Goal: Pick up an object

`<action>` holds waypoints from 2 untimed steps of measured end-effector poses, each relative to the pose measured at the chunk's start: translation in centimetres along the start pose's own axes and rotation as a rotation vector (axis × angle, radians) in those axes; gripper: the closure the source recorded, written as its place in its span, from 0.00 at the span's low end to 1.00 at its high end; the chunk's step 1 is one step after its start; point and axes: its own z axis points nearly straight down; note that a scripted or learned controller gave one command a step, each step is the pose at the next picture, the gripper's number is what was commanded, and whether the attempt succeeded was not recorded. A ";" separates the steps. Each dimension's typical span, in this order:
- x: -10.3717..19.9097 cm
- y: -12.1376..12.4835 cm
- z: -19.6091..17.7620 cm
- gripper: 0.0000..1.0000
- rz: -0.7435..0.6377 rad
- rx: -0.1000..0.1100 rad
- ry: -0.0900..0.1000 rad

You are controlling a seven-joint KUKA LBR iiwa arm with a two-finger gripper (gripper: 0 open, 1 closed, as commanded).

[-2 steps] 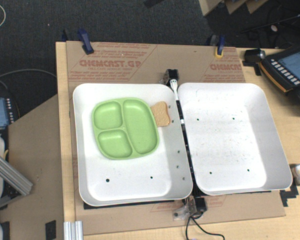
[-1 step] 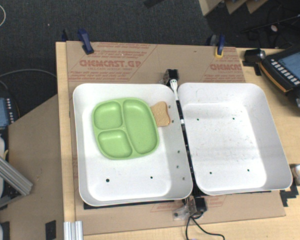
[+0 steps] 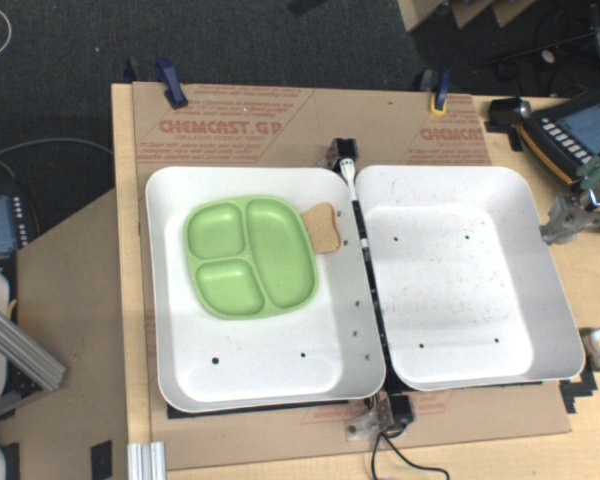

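Sponge touches green tray, left bin; fingers' state can't tell.

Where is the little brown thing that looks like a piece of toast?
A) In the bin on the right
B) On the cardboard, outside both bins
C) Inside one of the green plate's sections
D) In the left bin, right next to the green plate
D: the tan toast-like piece lies on the floor of the left bin, against the right edge of the green divided plate, not in any of its sections.
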 end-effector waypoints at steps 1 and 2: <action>-4.2 1.6 -5.0 1.00 0.008 -0.014 -0.008; -1.8 0.0 1.3 1.00 0.004 0.000 -0.001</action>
